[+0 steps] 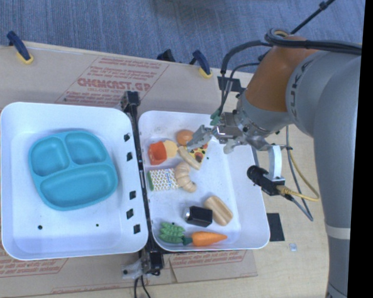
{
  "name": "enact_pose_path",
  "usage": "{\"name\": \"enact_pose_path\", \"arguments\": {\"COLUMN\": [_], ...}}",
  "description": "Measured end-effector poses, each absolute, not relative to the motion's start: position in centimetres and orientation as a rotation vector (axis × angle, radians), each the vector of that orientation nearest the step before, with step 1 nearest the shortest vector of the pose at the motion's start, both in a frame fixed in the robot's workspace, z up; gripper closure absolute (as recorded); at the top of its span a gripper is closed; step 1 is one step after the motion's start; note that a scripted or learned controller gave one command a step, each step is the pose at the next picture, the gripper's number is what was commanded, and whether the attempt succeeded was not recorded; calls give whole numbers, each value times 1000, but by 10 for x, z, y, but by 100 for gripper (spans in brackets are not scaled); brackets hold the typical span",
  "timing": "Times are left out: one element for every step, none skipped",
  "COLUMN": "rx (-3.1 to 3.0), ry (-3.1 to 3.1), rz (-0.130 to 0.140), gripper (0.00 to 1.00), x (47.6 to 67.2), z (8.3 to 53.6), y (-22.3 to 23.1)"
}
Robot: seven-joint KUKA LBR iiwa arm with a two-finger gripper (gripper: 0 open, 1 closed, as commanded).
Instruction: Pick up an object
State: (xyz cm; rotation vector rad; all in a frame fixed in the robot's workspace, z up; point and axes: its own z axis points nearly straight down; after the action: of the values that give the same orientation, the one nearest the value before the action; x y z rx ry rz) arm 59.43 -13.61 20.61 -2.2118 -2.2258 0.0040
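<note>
Over the right bin (247, 234) the arm (292, 76) reaches in from the right, its gripper (207, 139) low at the bin's far side. Its fingers stand a little apart, with nothing seen between them; the tips sit just above the pizza slice (192, 157), beside the egg (185, 137). Near these lie a red and yellow block (158, 152), a patterned card (161, 179) and a croissant (186, 177). Closer to the bin's near edge are a bread roll (218, 209), a black box (200, 216), a carrot (207, 238) and a green leafy piece (171, 232) touching the carrot's end. On the left, the other bin (9, 166) holds a blue divided plate (73, 168), well apart from the gripper. Both bins rest on cardboard (115, 78) held by blue clamps (19, 47) at the far edge
</note>
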Motion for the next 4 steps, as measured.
{"name": "enact_pose_path", "arguments": {"rx": [-2026,-2379,-2373,-2534], "ry": [-2407,-2060,-2063,-1857], "rz": [-3,-2,5,0], "gripper": [0,0,100,100], "x": [643,658,658,621], "z": [95,95,106,271], "y": [-118,-96,-97,-77]}}
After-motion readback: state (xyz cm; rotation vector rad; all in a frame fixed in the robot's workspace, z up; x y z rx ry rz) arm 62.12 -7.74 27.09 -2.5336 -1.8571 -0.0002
